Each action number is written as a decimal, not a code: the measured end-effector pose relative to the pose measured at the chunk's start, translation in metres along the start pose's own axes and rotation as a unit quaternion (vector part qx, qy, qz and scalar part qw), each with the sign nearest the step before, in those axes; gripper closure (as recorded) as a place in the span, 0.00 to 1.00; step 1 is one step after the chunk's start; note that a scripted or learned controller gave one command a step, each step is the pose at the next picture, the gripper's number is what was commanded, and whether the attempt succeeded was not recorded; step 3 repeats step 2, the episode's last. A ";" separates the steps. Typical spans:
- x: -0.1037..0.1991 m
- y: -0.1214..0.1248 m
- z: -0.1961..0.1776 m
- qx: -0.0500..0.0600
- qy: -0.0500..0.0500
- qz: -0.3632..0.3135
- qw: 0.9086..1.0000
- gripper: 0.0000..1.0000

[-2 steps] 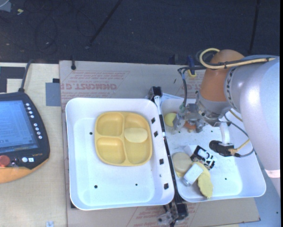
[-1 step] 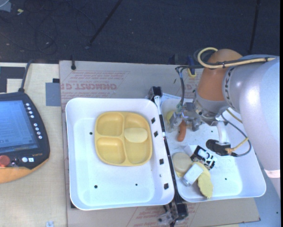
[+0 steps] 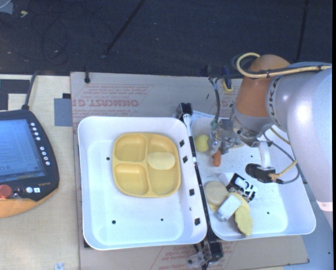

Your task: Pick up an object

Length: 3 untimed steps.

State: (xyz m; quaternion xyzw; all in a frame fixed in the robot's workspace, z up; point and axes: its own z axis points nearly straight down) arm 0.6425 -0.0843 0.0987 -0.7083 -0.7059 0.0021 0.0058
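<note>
Potato-like piece [image 3: 244, 220] lies at 6 o'clock; gripper [image 3: 216, 148] hovers over orange piece [image 3: 216, 160], approach step; finger state indiscernible; descent judged next.

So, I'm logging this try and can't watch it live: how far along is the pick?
Done: the arm has reached into the right bin, with the gripper low near its far left corner. In hand: nothing visibly; a small orange piece and a yellow ball lie right by it. Left: grasping and lifting something. The yellow divided plate sits in the left bin.
</note>
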 end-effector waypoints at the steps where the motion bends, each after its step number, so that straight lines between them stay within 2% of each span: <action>1: 0.029 -0.018 -0.111 -0.009 -0.002 -0.003 1.000 1.00; 2: 0.063 -0.063 -0.090 -0.002 -0.002 -0.003 1.000 1.00; 3: 0.063 -0.063 -0.090 -0.002 -0.002 -0.003 1.000 1.00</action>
